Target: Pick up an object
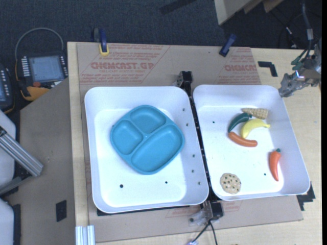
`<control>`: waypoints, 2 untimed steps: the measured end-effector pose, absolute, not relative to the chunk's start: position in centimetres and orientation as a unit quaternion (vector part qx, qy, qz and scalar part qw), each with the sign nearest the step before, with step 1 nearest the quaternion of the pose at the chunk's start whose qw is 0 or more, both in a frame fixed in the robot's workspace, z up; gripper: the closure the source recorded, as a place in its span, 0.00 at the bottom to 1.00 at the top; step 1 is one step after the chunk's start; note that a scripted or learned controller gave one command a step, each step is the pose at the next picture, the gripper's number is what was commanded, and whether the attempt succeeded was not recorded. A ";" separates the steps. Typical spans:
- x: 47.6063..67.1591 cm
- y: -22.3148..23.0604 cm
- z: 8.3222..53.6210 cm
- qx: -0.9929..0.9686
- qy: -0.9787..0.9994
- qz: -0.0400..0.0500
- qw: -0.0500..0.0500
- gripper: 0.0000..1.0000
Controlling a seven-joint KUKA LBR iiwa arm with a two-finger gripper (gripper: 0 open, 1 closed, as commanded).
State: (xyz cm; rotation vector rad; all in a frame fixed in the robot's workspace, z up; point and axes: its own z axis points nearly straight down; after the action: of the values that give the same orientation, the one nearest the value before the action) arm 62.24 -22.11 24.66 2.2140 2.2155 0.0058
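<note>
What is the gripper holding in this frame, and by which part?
Nothing is held. The gripper sits at the right bin's top right corner, apart from the toy food; the carrot lies untouched inside.

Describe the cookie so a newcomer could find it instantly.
Look in the right-hand white bin, along its near edge by the left corner. The cookie lies there alone: a flat, round, tan disc with dark specks, unlike the long orange carrot to its right.
</note>
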 end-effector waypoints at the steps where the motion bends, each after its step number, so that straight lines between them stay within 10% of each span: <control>1: 62.4 -22.1 28.3 0.707 0.708 0.001 0.004 1.00; 2: 61.9 -17.4 26.9 0.706 0.708 0.000 -0.001 1.00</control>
State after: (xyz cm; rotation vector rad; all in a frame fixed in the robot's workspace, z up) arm 61.88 -17.41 26.85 2.2191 2.2270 -0.0011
